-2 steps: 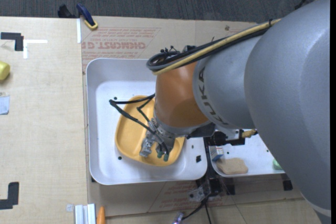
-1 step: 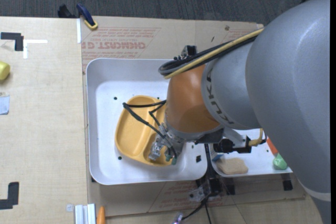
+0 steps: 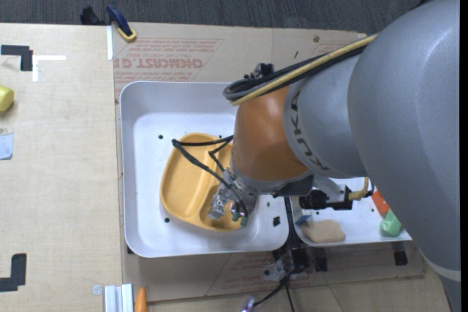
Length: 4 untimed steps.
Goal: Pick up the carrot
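Biggest thing first: the grey arm (image 3: 395, 120) sweeps in from three o'clock and covers most of that side. Its orange band (image 3: 267, 139) sits right at the centre of the view. Under everything lies the pale bench (image 3: 58, 193), with a sheet of red-printed cardboard (image 3: 168, 58) beneath the bins.

Next, the left bin (image 3: 139, 157), its white wall running from nine o'clock round to six. Inside it rests a yellow dish (image 3: 183, 183), tilted toward seven o'clock of centre. The gripper (image 3: 228, 204) hangs over the dish's lower right edge, at about six o'clock of centre. It is too small and cluttered here, so I cannot tell whether it is open or closed, and nothing can be seen held in it.

The right bin (image 3: 358, 234) peeks out beneath the arm at about five o'clock. A tan, loaf-like piece (image 3: 324, 231) lies on its floor.

Now the one that matters: the carrot (image 3: 379, 202), an orange sliver at four o'clock in the right bin, half hidden under the arm. A green lump (image 3: 391, 224) sits just beside it at its five o'clock, and I can't tell whether the two are joined. The carrot is well apart from the gripper.

Smaller bits: a black cable (image 3: 194, 150) loops across the dish. A blue and yellow clamp (image 3: 121, 22) sits at eleven o'clock, and a yellow object (image 3: 4, 99) at nine o'clock, on the frame's edge.
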Each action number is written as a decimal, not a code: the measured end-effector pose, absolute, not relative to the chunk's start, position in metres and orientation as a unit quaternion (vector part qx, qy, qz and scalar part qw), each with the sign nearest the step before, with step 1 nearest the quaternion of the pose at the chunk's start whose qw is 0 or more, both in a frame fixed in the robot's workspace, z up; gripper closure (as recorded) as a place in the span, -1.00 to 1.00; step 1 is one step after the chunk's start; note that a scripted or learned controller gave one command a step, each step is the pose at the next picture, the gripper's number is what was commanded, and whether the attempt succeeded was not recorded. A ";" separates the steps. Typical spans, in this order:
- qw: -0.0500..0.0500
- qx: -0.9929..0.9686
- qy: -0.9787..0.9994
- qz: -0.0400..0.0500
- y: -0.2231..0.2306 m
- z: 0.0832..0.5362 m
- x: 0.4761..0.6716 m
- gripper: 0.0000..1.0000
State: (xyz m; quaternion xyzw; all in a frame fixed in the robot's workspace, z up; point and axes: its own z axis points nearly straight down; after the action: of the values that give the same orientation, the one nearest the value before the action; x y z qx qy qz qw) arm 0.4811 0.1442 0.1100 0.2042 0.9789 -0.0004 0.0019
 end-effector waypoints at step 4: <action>0.001 0.499 0.867 -0.001 0.226 0.230 0.479 1.00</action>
State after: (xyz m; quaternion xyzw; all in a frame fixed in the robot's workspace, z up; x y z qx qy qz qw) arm 0.4787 0.2256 0.2303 0.4989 0.8667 -0.0013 0.0010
